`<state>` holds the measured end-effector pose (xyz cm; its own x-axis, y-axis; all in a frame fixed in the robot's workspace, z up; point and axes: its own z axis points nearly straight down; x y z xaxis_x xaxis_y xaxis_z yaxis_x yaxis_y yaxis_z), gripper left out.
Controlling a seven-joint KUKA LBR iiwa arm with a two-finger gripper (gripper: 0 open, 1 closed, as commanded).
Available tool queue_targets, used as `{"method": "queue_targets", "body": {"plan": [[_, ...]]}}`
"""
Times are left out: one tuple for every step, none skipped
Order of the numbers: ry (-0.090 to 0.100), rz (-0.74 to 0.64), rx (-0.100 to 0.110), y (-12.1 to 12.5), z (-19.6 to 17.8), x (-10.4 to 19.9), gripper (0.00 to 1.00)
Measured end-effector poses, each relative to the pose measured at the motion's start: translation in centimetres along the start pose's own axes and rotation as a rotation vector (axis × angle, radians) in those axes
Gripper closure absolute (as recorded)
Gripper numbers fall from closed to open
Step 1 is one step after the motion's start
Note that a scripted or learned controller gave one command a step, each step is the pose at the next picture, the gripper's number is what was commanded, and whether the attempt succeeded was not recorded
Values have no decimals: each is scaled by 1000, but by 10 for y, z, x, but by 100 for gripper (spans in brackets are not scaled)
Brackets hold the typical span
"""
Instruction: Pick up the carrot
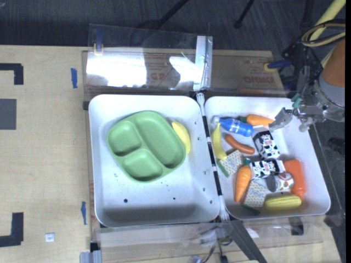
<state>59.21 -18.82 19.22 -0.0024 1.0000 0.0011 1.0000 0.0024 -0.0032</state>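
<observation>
You're at the approach: the claw (292, 119), grip unreadable, must descend to the carrot (242, 183) lying down-left of it.

We see a grey metal hand (290, 119) at three o'clock, pale silver brackets behind it, an orange band on the grey arm (335, 70) above, and yellow and black cables (323, 29) at one o'clock.
</observation>
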Motion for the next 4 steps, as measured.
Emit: {"method": "queue_targets", "body": {"plan": [[-2,-409,-3,57,82,10,0],[7,-456,11,74,106,-3,0],[6,-456,11,74,106,-3,0],[1,-463,10,74,100,-3,100]]}}
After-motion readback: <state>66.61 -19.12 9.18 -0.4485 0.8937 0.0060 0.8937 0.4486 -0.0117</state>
